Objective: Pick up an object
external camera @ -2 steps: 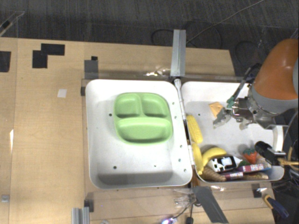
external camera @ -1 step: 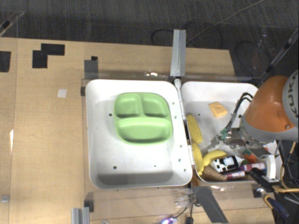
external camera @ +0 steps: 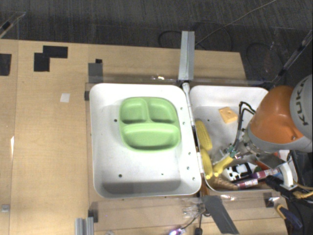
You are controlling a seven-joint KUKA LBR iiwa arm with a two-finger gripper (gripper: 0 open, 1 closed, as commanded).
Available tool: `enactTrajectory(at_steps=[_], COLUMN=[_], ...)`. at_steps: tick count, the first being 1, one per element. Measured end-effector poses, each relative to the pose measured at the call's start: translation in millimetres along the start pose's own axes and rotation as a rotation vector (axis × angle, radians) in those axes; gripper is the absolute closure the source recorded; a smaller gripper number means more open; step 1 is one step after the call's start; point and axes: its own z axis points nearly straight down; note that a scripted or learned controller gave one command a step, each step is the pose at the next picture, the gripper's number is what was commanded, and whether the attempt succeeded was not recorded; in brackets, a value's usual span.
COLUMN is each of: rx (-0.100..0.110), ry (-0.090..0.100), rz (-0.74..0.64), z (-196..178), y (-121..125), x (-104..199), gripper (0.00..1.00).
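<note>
Low, gripper [external camera: 234,156] crowds right bin [external camera: 215,98] front corner beside corn cob [external camera: 204,135] | grip state: cannot tell (hidden) | left bin [external camera: 105,146]: green tray [external camera: 148,122] central, rims free

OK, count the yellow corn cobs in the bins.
2, both in the right bin against its left wall: one corn cob mid-wall, another just below. The arm may hide more.

Two bins side by side on the tabletop [external camera: 44,146]. In the left bin [external camera: 105,177], a divided tray [external camera: 148,123], near the middle. In the right bin [external camera: 208,102], a corn cob [external camera: 203,135] along the left wall; a cracker-like piece [external camera: 228,114] farther back, to its right.
</note>
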Motion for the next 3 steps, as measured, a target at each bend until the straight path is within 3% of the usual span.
enactTrajectory(at_steps=[1,2,3], rx=[0.013,0.011,0.001], ry=[0.006,0.005,0.003], rz=[0.11,0.068,0.067], z=[-92.8,-3.6,-15.3], y=[8.7,-1.4,3.0], x=[31.7,7.4,7.8], gripper=[0.0,0.0,1.0])
